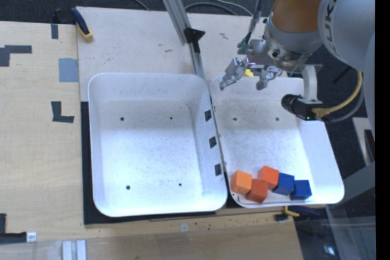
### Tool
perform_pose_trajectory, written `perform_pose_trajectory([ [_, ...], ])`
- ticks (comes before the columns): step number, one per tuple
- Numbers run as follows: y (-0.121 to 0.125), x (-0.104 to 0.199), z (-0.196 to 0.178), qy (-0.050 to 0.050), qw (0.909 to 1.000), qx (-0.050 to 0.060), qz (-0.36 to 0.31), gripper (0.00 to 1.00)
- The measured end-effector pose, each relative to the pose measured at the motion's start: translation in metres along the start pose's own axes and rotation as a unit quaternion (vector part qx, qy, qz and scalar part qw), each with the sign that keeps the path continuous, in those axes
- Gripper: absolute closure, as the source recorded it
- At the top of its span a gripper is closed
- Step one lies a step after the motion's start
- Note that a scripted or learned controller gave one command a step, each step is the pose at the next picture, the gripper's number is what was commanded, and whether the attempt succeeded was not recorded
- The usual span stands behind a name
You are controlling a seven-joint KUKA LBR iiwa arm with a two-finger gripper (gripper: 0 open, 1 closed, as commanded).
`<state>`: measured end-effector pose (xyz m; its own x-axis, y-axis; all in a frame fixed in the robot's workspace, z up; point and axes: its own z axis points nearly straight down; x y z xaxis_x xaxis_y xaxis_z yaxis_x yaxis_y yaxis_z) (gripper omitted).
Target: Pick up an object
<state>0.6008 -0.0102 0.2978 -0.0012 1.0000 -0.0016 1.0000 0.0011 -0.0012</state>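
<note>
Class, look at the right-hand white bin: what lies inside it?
Inside the right bin, near its front edge, three orange blocks and two blue blocks cluster together. Anything beneath the blocks is covered.

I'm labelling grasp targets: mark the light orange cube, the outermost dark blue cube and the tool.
light orange cube [242,180], camera view, top face.
outermost dark blue cube [300,189], camera view, top face.
tool [246,80], camera view, midway between fingertips.
</note>
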Motion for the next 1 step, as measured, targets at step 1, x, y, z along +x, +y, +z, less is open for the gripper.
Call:
perform_pose_trajectory([
  [1, 0.0118, -0.0358, 0.0945, 0.0, 1.0, 0.004, 0.002, 0.0],
])
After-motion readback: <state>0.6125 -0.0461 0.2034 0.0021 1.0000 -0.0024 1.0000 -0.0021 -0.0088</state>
